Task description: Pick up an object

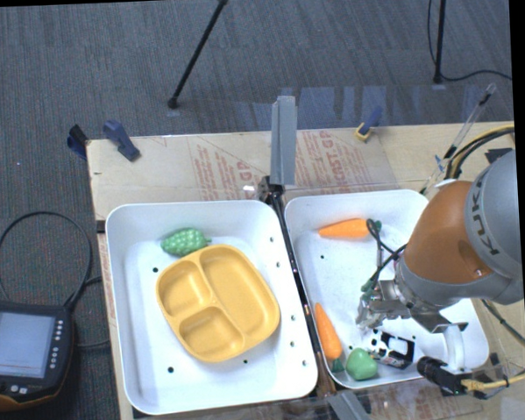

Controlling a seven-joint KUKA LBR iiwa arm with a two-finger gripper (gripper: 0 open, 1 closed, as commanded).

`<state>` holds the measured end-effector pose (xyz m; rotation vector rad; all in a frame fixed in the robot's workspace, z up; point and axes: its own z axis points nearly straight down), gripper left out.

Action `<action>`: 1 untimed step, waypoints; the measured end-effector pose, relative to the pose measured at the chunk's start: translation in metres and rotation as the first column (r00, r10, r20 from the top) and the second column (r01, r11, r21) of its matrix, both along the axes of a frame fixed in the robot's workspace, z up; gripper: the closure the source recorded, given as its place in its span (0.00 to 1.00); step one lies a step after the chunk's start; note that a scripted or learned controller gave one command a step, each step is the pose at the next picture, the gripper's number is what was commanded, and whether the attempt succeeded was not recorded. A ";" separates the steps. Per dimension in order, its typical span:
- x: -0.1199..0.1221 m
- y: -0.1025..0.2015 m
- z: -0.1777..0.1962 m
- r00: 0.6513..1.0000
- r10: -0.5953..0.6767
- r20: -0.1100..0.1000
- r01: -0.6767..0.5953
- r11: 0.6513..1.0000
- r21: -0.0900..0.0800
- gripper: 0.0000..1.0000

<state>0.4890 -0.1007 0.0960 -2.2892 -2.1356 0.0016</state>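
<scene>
- Over the right bin [402,197], toward its 5 o'clock corner, the gripper [385,332] hangs from the grey arm [500,227] with the orange band [448,239].
- Whether its fingers are open or closed I cannot tell; the wrist hardware hides them, and nothing shows clearly between them.
- At the gripper's 7 o'clock, a small green piece [362,364] lies near the bin's front wall, just beside a black-and-white part of the tool.
- At its 9 o'clock, a carrot [328,331] lies along the bin's left wall, leaf end toward the green piece.
- At 12 o'clock in the same bin, a second carrot [345,229] lies crosswise, well apart from the gripper.
- At 9 o'clock across the divider, the left bin [133,343] holds a yellow tray [217,302] with three compartments.
- At the tray's 11 o'clock, a bumpy green item [183,242] touches its rim.
- At the far 9 o'clock, off the bench, a pendant [24,349] sits on the floor.
</scene>
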 end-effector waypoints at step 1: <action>0.064 0.075 0.092 0.988 -0.153 0.007 0.153 0.988 -0.006 1.00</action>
